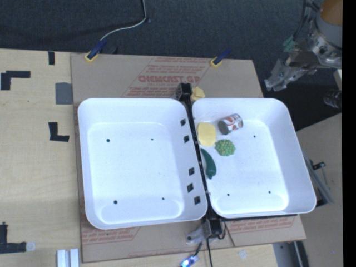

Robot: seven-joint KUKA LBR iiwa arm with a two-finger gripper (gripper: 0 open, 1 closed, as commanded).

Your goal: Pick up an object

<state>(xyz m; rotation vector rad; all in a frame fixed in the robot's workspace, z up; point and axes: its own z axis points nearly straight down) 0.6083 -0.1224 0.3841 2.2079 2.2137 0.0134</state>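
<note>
Curved green pepper (209,163), bumpy broccoli (225,147)

Arm (325,24) is showing an orange band at the top right corner, with a grey metallic wrist housing under it. Thin dark cables are running alongside. Gripper (278,79) is looking pale grey and angular, with detail too blurred to resolve.

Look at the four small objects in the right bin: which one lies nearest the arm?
The small can, red and white, lying on its side. It sits farthest toward the upper right, beyond the yellow piece.
</note>
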